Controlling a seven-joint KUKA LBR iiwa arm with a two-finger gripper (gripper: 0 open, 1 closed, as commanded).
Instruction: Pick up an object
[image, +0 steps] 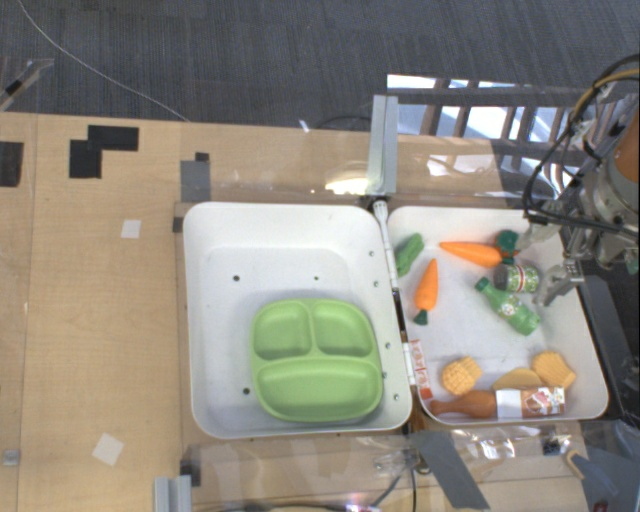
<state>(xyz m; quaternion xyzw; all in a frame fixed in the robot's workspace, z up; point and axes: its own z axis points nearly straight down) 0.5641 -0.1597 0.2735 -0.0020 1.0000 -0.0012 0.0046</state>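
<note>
My gripper (545, 258) hangs over the right edge of the right bin (590, 395), open, with nothing between its fingers. Just left of the lower fingertip lies a small dark green bottle with a pale label (517, 278). A light green bottle (510, 308) lies slanted below it. A large carrot (470, 253) points left, its green top close to the upper finger. Further left sit a small carrot (427, 287) and a green vegetable (407, 252).
Along the right bin's front lie a corn piece (460, 376), a bread piece (554, 368), a croissant-like piece (516, 380) and a brown sauce bottle (505, 402). The left bin (215, 250) holds a green divided plate (315, 360). Metal railing (480, 115) stands behind.
</note>
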